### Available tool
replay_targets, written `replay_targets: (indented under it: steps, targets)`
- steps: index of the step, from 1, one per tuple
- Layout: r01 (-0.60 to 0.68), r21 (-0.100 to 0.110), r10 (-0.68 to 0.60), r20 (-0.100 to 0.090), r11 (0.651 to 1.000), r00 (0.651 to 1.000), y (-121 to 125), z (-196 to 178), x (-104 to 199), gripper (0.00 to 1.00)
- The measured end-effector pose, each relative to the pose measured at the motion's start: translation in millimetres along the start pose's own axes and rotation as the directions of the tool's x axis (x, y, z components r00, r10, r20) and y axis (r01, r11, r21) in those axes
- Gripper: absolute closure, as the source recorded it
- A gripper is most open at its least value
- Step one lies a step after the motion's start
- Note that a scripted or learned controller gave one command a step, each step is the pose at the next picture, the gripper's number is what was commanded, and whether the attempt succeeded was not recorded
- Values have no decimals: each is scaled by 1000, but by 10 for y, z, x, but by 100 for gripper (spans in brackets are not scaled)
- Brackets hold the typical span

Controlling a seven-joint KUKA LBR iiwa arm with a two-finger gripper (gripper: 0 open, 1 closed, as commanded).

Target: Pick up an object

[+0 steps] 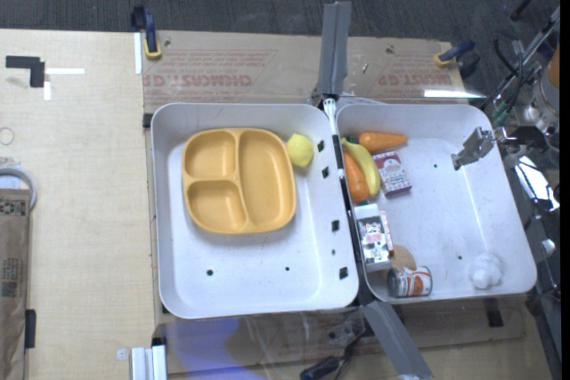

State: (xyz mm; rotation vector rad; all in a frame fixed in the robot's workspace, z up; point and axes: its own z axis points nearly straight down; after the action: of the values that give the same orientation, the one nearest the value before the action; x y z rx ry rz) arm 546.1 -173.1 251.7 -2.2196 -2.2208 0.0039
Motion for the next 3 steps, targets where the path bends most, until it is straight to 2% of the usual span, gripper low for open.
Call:
replay_targets:
  steps: [1, 2, 3]
  targets:
    - [0, 3, 0, 0, 1000, 1000, 3, -79, -6, 100]
    - [7, 0, -7, 0, 1000, 1000, 485, 498, 58, 100]
    - [265, -2, -265, 1, 964, 964, 824, -328, 386, 100]
